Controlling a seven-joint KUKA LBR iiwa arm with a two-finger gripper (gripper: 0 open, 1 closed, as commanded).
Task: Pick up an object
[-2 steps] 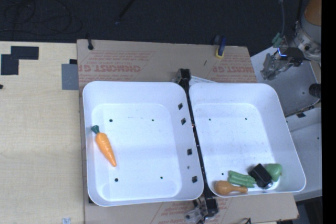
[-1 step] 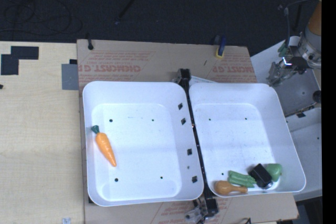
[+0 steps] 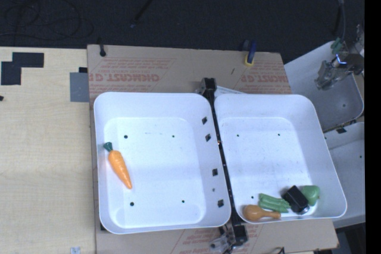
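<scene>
Two shallow white bins sit side by side on a cardboard sheet point(image 3: 178, 71) laid over the tabletop point(image 3: 41, 146).

The left bin point(image 3: 149, 105) holds a single toy carrot point(image 3: 120, 168), orange with a small green top, lying flat near the bin's left wall, tip pointing toward the near edge. It stands well apart from everything else.

The right bin point(image 3: 268, 105) holds a cluster in its near right corner: a green pod-shaped piece point(image 3: 273, 203), a small black block point(image 3: 296, 198), a green rounded item point(image 3: 311, 192) and an orange-brown pear-shaped piece point(image 3: 259, 213). These touch or overlap one another and press close to the bin wall.

Part of the arm's end point(image 3: 338, 65) is seen at the upper right, outside both bins. Whether the gripper is open or closed cannot be told at this range.

Assessment: nothing has been picked up yet. The carrot is the better candidate, being isolated. It appears to be light, rigid and smooth, so likely slippery; its taper favours a hold across the thicker half near the green top, with the closing direction across its long axis. The clustered items risk a blocked or double grasp.
</scene>
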